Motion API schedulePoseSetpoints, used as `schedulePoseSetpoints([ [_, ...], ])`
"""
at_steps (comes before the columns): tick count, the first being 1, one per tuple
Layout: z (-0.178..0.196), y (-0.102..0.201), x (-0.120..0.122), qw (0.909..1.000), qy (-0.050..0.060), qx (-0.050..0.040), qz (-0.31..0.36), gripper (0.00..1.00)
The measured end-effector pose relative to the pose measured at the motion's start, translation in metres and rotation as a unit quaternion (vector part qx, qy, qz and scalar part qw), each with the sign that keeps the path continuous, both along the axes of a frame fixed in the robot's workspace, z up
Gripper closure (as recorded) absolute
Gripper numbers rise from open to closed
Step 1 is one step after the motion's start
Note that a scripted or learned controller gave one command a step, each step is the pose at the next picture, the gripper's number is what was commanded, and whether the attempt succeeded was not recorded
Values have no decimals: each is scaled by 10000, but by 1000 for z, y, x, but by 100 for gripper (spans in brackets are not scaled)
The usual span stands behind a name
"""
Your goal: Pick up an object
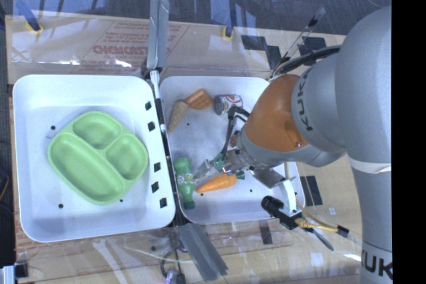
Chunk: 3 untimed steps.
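Observation:
My gripper [227,165] is low in the right bin [200,143], reaching in from the right beneath the orange wrist band. An orange carrot [216,183] lies just below and in front of the gripper, close to it or touching it; I cannot tell whether it is gripped. A green bottle-like toy [183,179] rests to the carrot's left, against the bin's left wall. At the far end of the bin lie a tan cone [176,115], an orange-brown bread-like piece [198,100] and a small silver can [227,104].
The left bin [33,209] holds a light green divided plate [98,155]. A grey divider rail [158,33] runs between the bins. The arm's large grey body covers the right bin's right side.

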<state>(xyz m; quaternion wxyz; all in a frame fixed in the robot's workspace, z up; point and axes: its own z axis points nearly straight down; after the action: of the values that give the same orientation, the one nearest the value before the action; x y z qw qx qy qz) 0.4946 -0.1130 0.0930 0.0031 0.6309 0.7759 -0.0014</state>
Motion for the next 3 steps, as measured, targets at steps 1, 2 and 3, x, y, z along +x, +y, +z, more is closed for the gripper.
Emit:
schedulePoseSetpoints([
  [1, 9, 1, 0, 10000, 11, 11, 32, 100],
  [2, -1, -43, 38, 9892, 21, 25, 1464, 100],
  [3, -1, -43, 38, 9892, 21, 26, 1463, 0],
])
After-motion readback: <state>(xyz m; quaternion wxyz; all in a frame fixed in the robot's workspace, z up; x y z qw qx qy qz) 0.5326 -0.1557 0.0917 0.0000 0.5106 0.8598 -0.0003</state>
